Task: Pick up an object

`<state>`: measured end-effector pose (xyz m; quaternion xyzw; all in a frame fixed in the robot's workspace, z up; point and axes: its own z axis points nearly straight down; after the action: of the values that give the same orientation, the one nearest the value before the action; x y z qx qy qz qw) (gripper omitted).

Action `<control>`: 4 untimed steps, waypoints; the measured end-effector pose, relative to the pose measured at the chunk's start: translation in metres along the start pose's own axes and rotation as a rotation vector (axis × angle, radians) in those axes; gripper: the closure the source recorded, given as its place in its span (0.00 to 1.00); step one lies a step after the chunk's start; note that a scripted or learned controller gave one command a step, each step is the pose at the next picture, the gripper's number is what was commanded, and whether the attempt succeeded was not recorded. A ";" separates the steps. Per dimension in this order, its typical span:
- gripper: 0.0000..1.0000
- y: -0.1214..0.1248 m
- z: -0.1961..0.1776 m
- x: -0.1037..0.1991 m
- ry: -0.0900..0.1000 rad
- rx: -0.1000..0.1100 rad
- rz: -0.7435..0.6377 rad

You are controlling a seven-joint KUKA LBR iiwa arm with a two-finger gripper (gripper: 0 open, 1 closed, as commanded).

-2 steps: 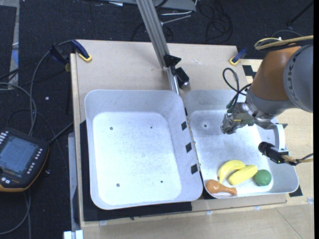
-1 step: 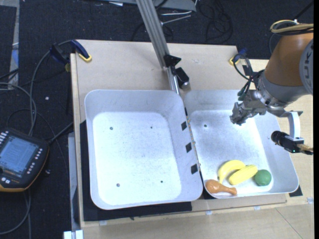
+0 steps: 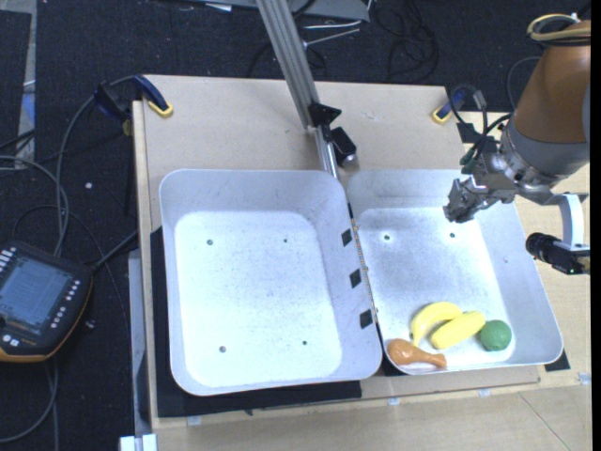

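the bench (image 3: 244,125) is a pale wooden board that carries two shallow white bins side by side. the left bin (image 3: 254,280) is the larger-looking of the two from this angle, with a speckled floor. the right bin (image 3: 423,252) touches it along the middle edge, where a few small black tabs sit. the arm (image 3: 554,111) comes in from the right, its orange band above a grey wrist, and hangs over the far right part of the right bin. the gripper (image 3: 460,205) is dark and points down toward the bin's upper area; whether it is open or closed cannot be told from here, and nothing can be seen in it. the objects lie well apart from it, bunched in the near corner of the right bin: two yellow bananas (image 3: 446,324) touching each other, an orange pear-shaped toy (image 3: 413,353) just beside them at the bin's front rim, and a small green ball (image 3: 495,335) against the right end of the bananas.
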<state>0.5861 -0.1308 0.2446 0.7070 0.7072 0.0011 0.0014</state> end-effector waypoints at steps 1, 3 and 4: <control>1.00 0.001 -0.001 0.052 0.002 0.003 -0.004; 1.00 -0.022 -0.007 0.167 0.002 0.004 -0.005; 1.00 -0.041 0.014 0.222 0.001 0.006 -0.005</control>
<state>0.5454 0.0907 0.2306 0.7053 0.7089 -0.0004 -0.0010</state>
